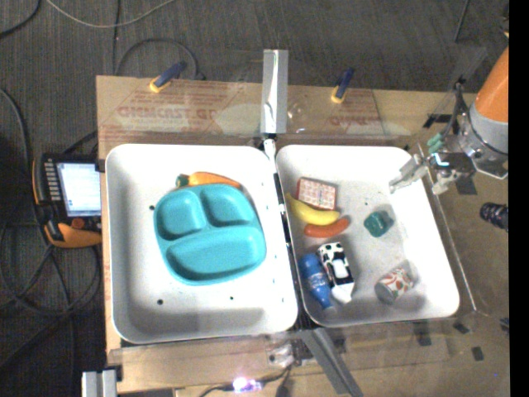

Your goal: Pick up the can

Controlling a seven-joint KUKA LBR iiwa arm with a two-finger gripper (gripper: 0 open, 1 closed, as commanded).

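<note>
A silver can [394, 284] with red markings lies on its side near the front right corner of the right bin [446, 304]. My gripper [421, 178] hangs over the bin's back right rim, well behind the can and a little to its right. Its fingers stand open with nothing between them. The orange band and grey wrist show at the view's right edge.
The right bin also holds a teal cup [378, 222], a patterned box [316, 193], a banana [307, 212], an orange sausage [327, 226], a black-and-white carton [335, 265] and a blue bottle [314, 279]. A teal divided plate [212, 231] fills the left bin [132, 304].
</note>
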